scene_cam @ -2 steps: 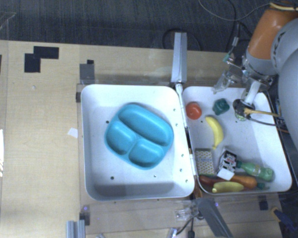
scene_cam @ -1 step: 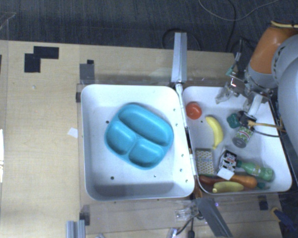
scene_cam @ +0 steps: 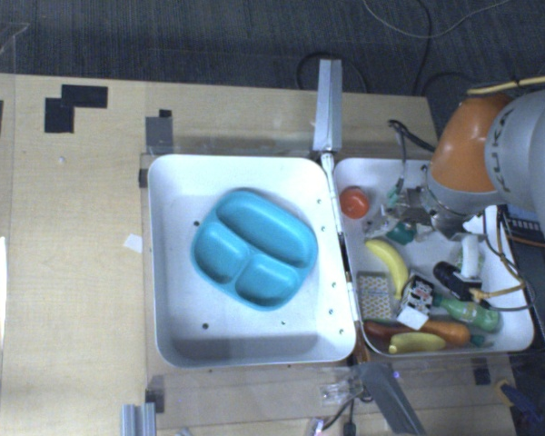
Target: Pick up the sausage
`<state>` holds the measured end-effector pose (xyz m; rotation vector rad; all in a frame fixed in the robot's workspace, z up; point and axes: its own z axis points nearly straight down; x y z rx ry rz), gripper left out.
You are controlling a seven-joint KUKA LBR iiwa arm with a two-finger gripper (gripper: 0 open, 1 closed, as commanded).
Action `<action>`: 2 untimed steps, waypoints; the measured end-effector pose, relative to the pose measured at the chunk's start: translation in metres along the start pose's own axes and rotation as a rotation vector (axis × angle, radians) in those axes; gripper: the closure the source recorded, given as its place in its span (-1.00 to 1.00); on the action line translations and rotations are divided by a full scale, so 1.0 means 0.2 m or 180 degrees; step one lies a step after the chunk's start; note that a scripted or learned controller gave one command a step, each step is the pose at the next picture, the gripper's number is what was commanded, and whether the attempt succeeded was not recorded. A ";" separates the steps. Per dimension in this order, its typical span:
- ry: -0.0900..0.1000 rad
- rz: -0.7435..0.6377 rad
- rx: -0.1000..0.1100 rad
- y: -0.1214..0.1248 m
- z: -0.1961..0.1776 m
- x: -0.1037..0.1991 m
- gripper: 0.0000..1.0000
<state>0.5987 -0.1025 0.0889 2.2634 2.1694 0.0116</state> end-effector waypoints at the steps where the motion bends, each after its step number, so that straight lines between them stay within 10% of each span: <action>1: -0.0005 0.0499 0.0009 0.36 0.01 0.01 -1.00; 2: -0.0001 0.1305 0.0003 0.12 0.01 0.11 -1.00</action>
